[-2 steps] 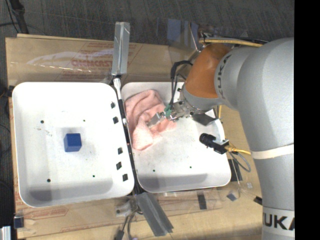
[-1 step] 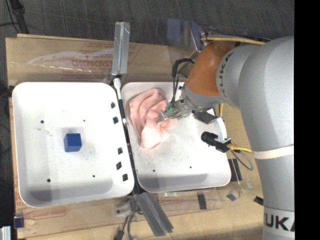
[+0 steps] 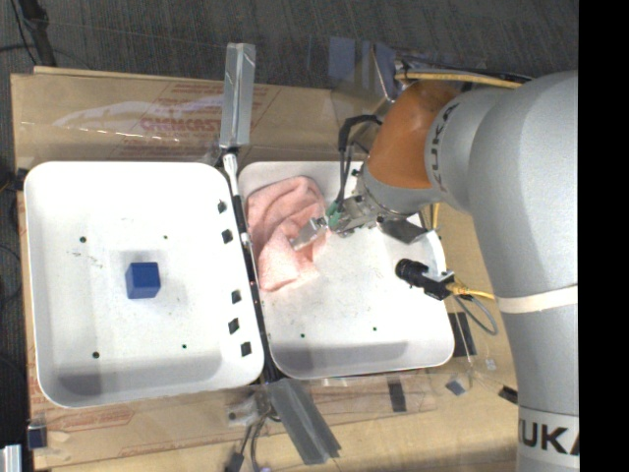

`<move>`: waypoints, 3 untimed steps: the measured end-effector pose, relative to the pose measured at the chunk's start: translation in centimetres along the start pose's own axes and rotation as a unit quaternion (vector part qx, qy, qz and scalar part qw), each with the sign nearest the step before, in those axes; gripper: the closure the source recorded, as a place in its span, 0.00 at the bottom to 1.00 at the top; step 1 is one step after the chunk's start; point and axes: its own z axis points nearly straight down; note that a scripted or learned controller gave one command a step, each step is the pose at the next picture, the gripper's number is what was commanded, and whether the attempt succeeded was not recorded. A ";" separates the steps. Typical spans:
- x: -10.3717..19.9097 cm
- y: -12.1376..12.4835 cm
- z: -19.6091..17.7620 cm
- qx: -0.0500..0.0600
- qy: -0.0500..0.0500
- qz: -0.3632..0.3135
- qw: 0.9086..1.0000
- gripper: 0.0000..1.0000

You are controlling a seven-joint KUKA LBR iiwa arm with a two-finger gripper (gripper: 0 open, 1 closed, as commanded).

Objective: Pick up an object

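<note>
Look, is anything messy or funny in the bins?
A little. The pink cloth lies crumpled and bunched against the right bin's left wall, not flat. The tool is right at its edge. The blue cube sits neatly in the left bin.

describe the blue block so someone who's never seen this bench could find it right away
Two shallow white bins sit side by side on the bench; take the left bin, the one away from the arm. The blue block lies on its floor, a little left of the middle. It is a small solid cube, unlike the soft, crumpled pink cloth in the right bin.
</note>
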 end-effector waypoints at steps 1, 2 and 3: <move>2.3 3.2 0.9 -0.001 -0.001 0.055 0.998 0.00; 2.4 3.3 -0.1 0.000 -0.001 0.053 0.999 1.00; 6.5 7.2 -9.0 -0.001 -0.001 -0.099 0.995 1.00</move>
